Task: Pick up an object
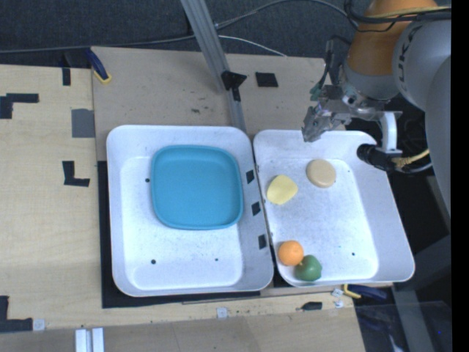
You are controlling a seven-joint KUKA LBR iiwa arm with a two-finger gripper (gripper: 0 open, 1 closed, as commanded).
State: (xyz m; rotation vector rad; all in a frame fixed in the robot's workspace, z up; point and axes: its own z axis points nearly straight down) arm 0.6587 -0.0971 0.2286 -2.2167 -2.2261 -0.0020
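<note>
approach step: gripper (316, 129) hovers at the far rim of the right bin (381, 218), jaws' state i cannot tell, nothing held; next, descend onto the nearby beige disc (321, 173).

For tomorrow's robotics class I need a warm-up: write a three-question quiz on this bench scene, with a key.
1. True or false: the blue plate lies in the left bin.
2. How many small items lie in the right bin?
3. Which item is nearest the hand? A) green ball B) beige disc C) orange ball

Key: 1. True. 2. Four, counting the yellow piece. 3. B.
</note>
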